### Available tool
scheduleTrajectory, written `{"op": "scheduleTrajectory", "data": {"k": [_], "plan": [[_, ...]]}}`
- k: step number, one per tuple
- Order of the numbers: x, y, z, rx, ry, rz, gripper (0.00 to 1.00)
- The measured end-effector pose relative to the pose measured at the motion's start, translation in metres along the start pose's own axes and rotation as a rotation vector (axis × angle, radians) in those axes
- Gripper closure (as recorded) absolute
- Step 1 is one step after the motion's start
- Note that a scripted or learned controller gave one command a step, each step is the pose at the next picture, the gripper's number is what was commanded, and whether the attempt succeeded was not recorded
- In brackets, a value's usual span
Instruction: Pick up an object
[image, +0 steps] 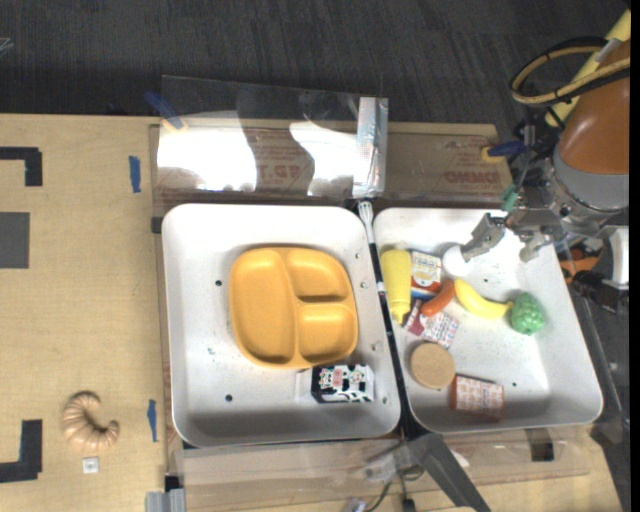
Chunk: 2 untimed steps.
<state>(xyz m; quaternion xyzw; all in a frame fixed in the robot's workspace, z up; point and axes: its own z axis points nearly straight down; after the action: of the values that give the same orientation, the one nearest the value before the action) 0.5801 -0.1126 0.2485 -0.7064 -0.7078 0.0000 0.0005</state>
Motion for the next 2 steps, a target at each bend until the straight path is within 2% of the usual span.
{"op": "scheduleTrajectory", "data": {"k": [1,2], "plan": [[0.01,-0.027,0.045,0.002,0.001,-0.129,0.0],[0.001,-0.01,0.107,0.006,0.001,-0.051,0.0]]}}
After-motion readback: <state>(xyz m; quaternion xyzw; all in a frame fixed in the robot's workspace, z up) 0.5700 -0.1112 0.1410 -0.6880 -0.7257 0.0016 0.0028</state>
